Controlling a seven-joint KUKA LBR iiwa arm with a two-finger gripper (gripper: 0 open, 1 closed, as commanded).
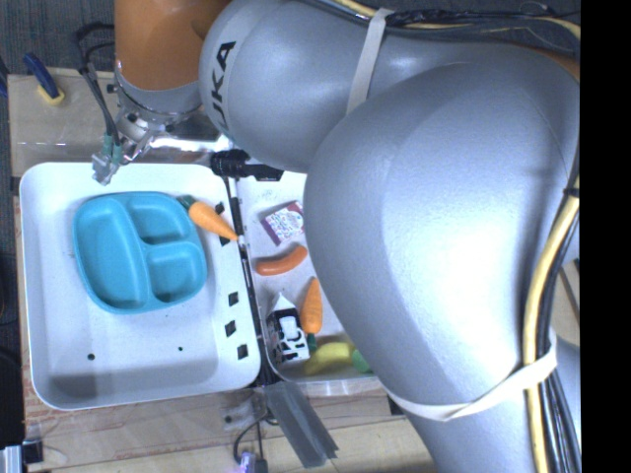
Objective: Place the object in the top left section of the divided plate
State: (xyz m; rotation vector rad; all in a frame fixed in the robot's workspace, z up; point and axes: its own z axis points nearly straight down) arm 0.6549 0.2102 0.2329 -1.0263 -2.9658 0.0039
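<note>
Overhead, camera view: gripper at the left bin's top left corner; finger state cannot be told.
The carrot, smooth orange with a green stub, lies against the top right edge of the blue divided plate, well apart from the gripper. The plate is glossy moulded plastic with rounded corners, in the bin's upper half. In the right bin: a pink-purple card, a sausage, a second carrot, and a black-and-white can.

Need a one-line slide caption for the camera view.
Grey KUKA arm looms over two white bins; end effector at the left bin's top edge, above the blue divided plate; toy carrot beside the plate.
</note>
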